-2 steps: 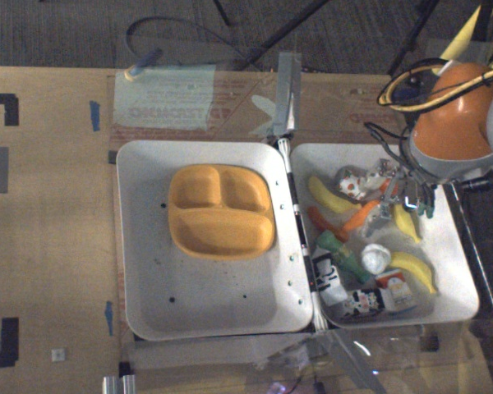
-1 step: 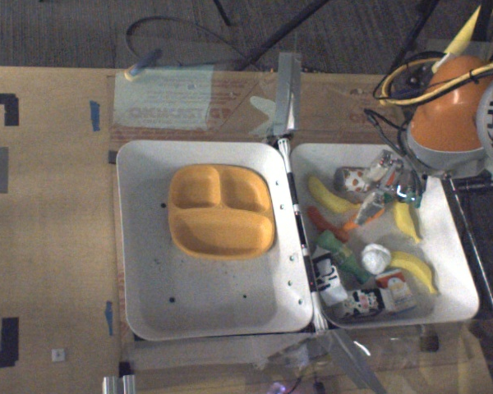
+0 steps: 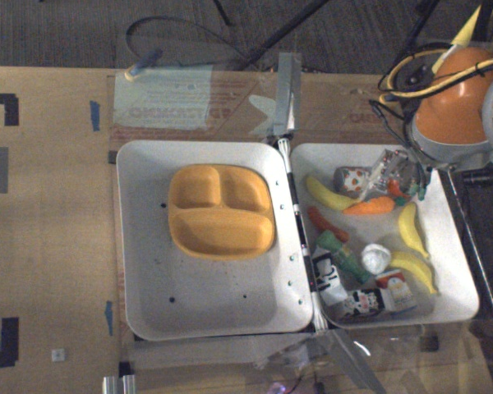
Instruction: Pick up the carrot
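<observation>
Carrot (image 3: pixel 370 207): right bin (image 3: pixel 456 245), upper middle, lying roughly level, thick end toward the arm.
Gripper (image 3: pixel 392 179): low over the right bin's far side, just above the carrot's right end; close by or touching, can't say which.
Gripper state: cannot tell from this angle.
Neighbours: banana (image 3: pixel 329 194) just left of carrot; can (image 3: pixel 351 176) behind it.
Left bin (image 3: pixel 140 245): holds an orange tray (image 3: pixel 221 212).
</observation>
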`<state>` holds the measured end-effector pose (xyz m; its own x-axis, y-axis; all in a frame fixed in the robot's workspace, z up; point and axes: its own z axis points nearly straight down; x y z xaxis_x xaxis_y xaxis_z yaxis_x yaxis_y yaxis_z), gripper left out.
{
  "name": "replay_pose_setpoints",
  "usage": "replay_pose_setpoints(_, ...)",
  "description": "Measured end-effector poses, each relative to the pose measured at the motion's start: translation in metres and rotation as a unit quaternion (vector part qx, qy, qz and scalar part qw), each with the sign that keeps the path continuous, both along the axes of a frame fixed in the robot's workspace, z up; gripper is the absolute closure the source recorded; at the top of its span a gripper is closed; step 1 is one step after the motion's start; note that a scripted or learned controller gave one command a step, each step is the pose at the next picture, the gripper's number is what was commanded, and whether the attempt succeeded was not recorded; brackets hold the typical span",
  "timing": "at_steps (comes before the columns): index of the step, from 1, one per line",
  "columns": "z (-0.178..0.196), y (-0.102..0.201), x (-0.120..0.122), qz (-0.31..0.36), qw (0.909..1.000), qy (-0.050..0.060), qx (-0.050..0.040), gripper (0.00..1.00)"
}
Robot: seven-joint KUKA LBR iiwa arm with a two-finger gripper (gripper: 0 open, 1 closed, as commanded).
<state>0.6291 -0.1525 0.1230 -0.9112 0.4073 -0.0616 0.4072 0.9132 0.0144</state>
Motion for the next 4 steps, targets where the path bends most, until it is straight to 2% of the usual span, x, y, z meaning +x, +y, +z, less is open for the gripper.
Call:
replay_pose_setpoints(1, 0.141, 0.037, 0.021, -0.028, 0.9992, 0.027, 0.0067, 1.00)
replay_pose_setpoints(2, 0.156, -0.009, 0.014, 0.019, 0.9995, 0.026, 0.0041, 1.00)
replay_pose_setpoints(3, 0.148, -0.029, 0.004, -0.160, 0.9866, 0.028, 0.0108, 1.00)
replay_pose_setpoints(4, 0.179, -0.042, -0.019, -0.002, 0.9996, 0.027, 0.0051, 1.00)
